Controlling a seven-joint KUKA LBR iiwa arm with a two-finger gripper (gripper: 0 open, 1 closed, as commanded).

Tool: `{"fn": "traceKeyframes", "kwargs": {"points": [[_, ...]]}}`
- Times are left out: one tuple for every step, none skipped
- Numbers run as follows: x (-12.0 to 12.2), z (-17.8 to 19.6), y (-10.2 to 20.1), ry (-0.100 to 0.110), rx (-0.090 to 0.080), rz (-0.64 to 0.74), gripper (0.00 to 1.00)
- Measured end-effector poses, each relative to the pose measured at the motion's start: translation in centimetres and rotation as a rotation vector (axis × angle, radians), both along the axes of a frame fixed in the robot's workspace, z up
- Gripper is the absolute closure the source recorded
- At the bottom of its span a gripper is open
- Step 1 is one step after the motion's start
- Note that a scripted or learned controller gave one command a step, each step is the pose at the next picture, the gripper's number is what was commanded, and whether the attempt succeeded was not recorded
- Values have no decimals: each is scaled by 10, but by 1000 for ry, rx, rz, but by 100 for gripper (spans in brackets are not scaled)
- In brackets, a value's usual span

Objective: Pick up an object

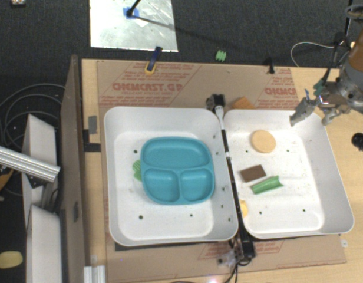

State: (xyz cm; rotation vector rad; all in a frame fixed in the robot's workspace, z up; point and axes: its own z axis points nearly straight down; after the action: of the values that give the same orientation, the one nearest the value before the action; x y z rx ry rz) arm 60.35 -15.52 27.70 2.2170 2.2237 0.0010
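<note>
Gripper (314,112) sits at the upper right corner of the right bin (329,158), above the rim, with nothing between its fingers (299,115); the two fingers are splayed apart, so the claw is wide and holding nothing. Arm (358,69) comes in from the right edge, wrist grey. Right bin contents: round tan disc (263,141) in the upper middle, well left of and below the gripper; small brown rectangular block (251,173) below the disc; green elongated piece (266,185) just beside the block on its lower right, tilted; a small yellow item (244,209) at the bin's left edge by the divider, partly hidden, can't tell what it is. Left bin (119,158) holds a blue three-compartment tray (177,170) lying flat near the centre, with a green thing (137,170) poking out from under its left edge, mostly covered. Both bins rest on a cardboard sheet (170,84) with red lettering. All pickable objects lie on the bin floors, apart from the gripper
</note>
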Motion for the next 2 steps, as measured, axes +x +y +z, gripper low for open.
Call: {"fn": "traceKeyframes", "kwargs": {"points": [[-49,-96,45,13,5,1,0],[-47,-168,53,5,2,-2,0]]}}
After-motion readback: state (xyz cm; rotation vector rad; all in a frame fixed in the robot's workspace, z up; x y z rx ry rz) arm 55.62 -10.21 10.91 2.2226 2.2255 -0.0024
